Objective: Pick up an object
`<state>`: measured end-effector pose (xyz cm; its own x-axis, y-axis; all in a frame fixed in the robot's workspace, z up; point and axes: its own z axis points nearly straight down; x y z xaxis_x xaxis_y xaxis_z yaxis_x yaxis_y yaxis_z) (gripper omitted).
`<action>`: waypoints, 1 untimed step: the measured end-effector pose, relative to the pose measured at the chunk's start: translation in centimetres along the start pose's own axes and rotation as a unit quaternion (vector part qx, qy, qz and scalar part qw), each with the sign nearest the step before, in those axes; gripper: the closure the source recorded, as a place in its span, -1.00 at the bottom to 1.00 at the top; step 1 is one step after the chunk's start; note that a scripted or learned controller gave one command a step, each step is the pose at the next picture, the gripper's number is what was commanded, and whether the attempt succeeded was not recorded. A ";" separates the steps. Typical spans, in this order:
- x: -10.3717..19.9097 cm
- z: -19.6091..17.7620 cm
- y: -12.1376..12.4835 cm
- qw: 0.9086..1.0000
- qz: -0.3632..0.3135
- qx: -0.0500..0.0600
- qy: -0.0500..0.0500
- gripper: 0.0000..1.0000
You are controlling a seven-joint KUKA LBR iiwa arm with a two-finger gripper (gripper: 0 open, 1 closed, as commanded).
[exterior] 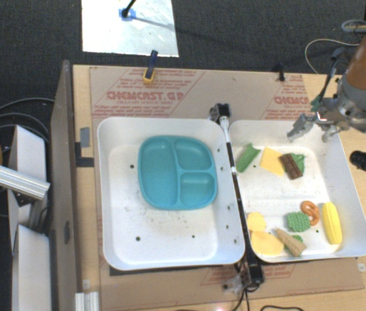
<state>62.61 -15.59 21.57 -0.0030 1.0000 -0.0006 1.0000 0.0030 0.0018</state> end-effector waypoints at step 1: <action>-2.8 6.2 0.0 1.000 0.001 0.000 0.000 -1.00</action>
